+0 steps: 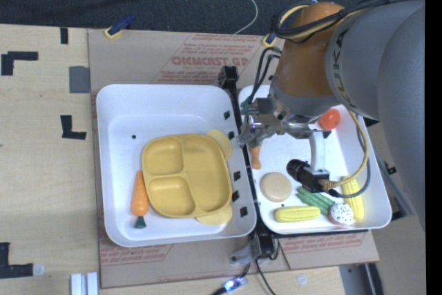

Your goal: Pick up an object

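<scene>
My gripper (253, 135) hangs low over the left edge of the right bin (373, 169), close to the wall shared with the left bin (110, 148). The grey and orange wrist covers most of it. A small orange piece (255, 159) shows just below the gripper; I cannot tell whether it is held. Below it in the right bin lie a round beige disc (276, 186), a yellow corn cob (297, 214), a green vegetable (318, 200), a white dotted ball (342, 213) and another yellow cob (353, 185). A red tomato (330, 119) sits beside the wrist.
The left bin holds a yellow divided plate (186, 173) with pale yellow pieces (214, 217) sticking out beneath it. A carrot (139, 195) lies to the plate's left. The arm covers the back of the right bin.
</scene>
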You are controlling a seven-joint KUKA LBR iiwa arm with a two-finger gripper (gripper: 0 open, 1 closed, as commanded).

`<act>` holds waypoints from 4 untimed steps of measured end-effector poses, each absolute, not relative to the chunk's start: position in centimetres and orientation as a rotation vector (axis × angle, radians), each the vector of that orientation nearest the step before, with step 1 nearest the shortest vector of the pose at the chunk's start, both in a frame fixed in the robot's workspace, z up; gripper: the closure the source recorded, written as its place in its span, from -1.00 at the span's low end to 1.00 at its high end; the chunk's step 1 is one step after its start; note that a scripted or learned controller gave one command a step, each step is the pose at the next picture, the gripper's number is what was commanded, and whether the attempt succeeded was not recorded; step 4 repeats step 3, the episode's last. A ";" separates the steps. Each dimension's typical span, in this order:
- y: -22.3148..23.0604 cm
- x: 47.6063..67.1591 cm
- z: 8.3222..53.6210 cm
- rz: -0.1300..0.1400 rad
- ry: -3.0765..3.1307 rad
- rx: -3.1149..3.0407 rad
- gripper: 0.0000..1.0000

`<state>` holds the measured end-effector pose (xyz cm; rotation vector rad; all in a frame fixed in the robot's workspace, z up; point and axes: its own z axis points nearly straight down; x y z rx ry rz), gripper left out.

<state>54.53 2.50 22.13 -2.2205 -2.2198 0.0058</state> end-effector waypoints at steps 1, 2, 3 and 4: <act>2.3 56.3 22.1 0.002 -2.224 -2.219 1.00; 2.5 55.1 21.5 0.005 -2.221 -2.220 1.00; 3.5 55.2 21.6 0.003 -2.223 -2.218 1.00; 3.5 55.2 21.6 0.003 -2.223 -2.218 1.00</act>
